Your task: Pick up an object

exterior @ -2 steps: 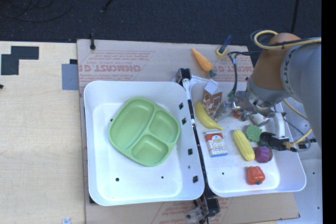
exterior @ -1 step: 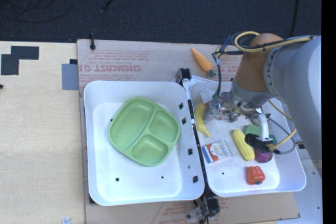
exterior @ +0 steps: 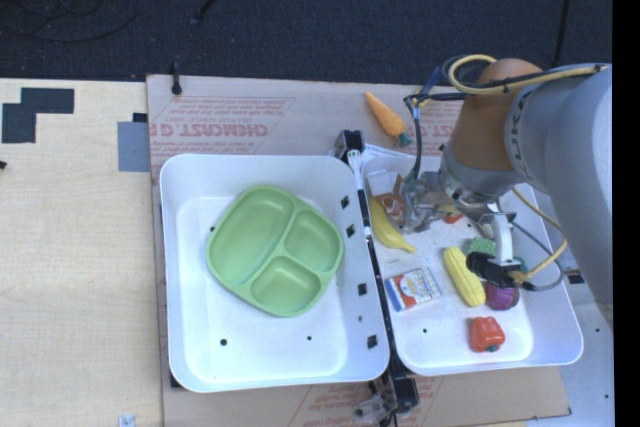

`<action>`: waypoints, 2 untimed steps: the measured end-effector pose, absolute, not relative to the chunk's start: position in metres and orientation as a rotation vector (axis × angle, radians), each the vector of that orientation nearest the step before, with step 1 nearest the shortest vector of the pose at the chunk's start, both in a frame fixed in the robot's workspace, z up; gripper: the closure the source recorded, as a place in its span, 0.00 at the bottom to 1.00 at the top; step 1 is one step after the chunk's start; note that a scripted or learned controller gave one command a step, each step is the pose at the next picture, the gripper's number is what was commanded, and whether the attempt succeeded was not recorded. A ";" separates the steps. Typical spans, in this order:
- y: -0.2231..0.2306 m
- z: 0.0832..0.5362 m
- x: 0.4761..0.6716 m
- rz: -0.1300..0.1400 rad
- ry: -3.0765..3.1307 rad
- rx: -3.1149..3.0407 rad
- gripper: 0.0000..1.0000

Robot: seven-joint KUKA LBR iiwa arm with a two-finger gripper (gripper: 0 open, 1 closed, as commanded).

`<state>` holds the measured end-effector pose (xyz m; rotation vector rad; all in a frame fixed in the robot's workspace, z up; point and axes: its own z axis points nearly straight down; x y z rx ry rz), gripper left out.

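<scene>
My gripper reaches down into the right bin near its far left part, just above and to the right of a yellow banana. A small reddish item lies right beside the gripper. Nearer the front lie a corn cob, a small white, red and blue carton, a purple piece and a red pepper. A green piece sits partly hidden behind the cable.
The left bin holds a green divided plate. An orange carrot lies on the cardboard behind the bins. The grey arm with its orange band covers the right bin's back right part. Black clips run along the shared bin wall.
</scene>
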<state>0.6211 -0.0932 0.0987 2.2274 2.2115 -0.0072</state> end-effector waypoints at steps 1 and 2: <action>-0.096 0.099 0.621 -0.012 2.206 2.226 0.00; -0.145 0.088 0.534 -0.003 2.220 2.226 0.00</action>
